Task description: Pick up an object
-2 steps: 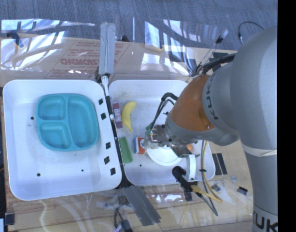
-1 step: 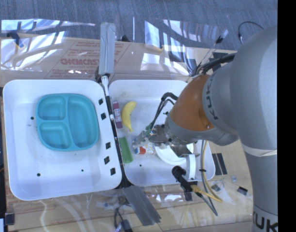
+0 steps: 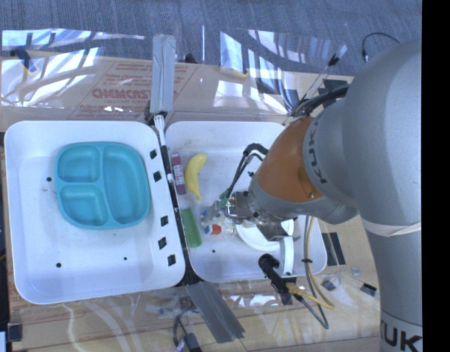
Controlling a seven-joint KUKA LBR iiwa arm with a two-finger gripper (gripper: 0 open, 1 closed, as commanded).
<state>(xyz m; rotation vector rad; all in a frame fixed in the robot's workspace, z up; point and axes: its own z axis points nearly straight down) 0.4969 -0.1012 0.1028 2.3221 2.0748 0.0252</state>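
Arm (image 3: 371, 145) reaches down into the right bin (image 3: 232, 134); grey body and orange band cover most of that bin's right half. Tool (image 3: 226, 210) sits low over the bin floor, near the middle. Cannot tell whether it is open, closed or gripping; the wrist and cabling hide the working end.

Left bin (image 3: 26, 196), well to the left of the tool past the divider, holds a blue sectioned tray (image 3: 103, 183) lying flat. Judged stiff, light, broad; hard to pinch except at a rim.

White round piece, a plate or lid (image 3: 250, 237), lies just below and right of the tool, partly under the wrist. Likely smooth and slippery, a thin edge to grab.

Banana (image 3: 194, 173) lies just left and slightly above the tool, lengthwise up the bin. Judged the likeliest target: light, slightly soft, skin with fair friction. Take it across the middle, jaws closing over the narrow width; a hard squeeze would bruise it.

Green bar-shaped item (image 3: 190, 226) lies left and below the tool, against the divider wall. The wall crowds one side, so poor finger clearance there.

Dark reddish stick-like item (image 3: 178, 174) lies beyond the banana, touching or nearly touching the divider.

Small clutter (image 3: 212, 226), red and pale bits, sits directly beside the tool; too small to identify, could snag a descent.
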